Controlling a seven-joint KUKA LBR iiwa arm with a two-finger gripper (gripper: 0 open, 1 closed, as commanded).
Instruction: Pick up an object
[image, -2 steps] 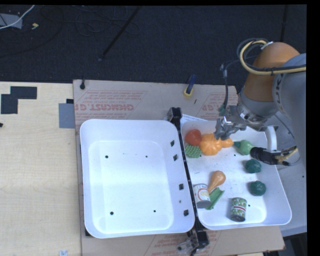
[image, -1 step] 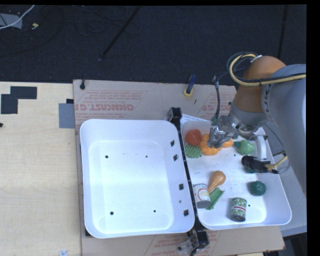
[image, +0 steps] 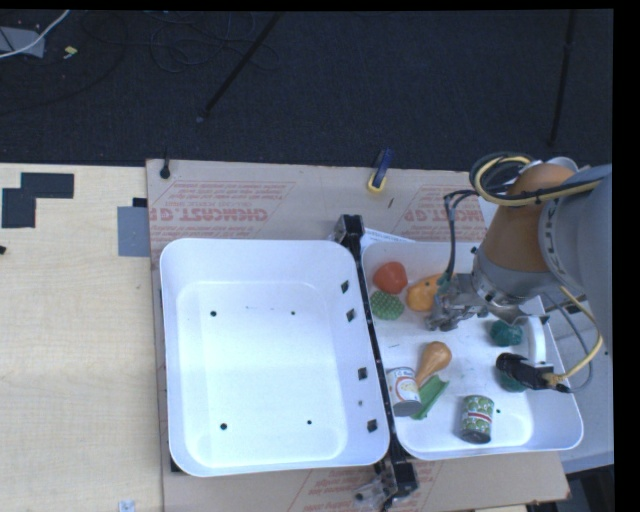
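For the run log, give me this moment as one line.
arm: over right bin | gripper: low beside orange fruit, grip unclear | nearby: red ball, green can | pick: not confirmed

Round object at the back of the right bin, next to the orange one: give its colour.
Red. The round object shows plainly in the camera view, just behind a green piece.
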